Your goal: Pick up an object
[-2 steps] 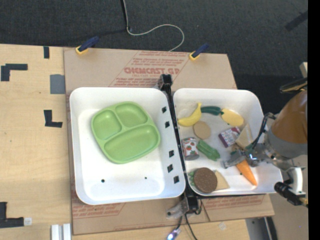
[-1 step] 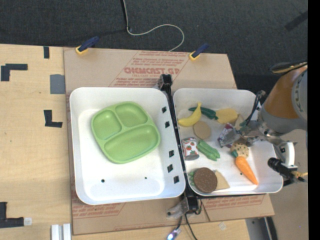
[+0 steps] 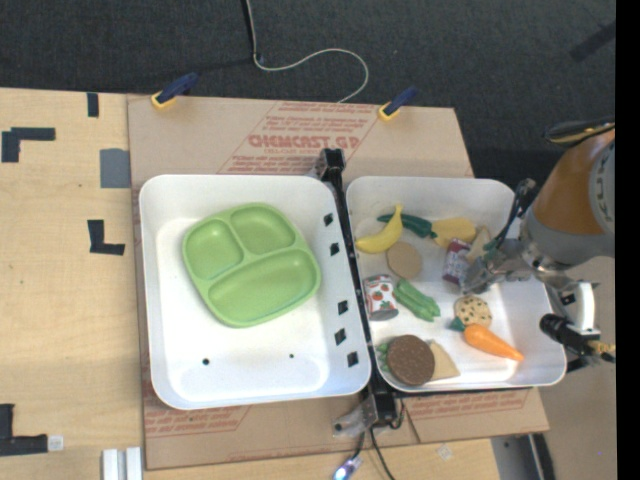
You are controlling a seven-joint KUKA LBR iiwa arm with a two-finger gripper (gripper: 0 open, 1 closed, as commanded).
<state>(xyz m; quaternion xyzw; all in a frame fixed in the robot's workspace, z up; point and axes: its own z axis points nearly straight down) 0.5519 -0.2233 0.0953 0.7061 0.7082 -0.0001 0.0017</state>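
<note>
Purple and small, a can (image 3: 458, 264) stands in the right bin (image 3: 530, 373), and we see the tool (image 3: 480, 278) down just beside it on its right. We cannot tell how the tool is set, since it blurs into the clutter there. Just below it lies a cookie (image 3: 472, 311), pale with dark chips, and below that an orange carrot (image 3: 491, 342) pointing toward the bin's lower right corner.

Left of the can we find a tan disc (image 3: 405, 260), and above that a banana (image 3: 381, 233) curving up toward a dark green pepper (image 3: 417, 225). A yellow piece (image 3: 454, 230) sits just above the can. A green pod (image 3: 416, 300) lies slanted near the middle of the bin, with a red and white packet (image 3: 381, 297) at its left. A brown patty (image 3: 409, 359) rests on a tan slice at the bin's near edge.

The arm (image 3: 575, 203), orange above the wrist, comes in over the right rim.

In the left bin (image 3: 160, 268) we see a green divided plate (image 3: 251, 262), tilted a little. Both bins sit on cardboard (image 3: 290, 138) on the worktop (image 3: 60, 298).
</note>
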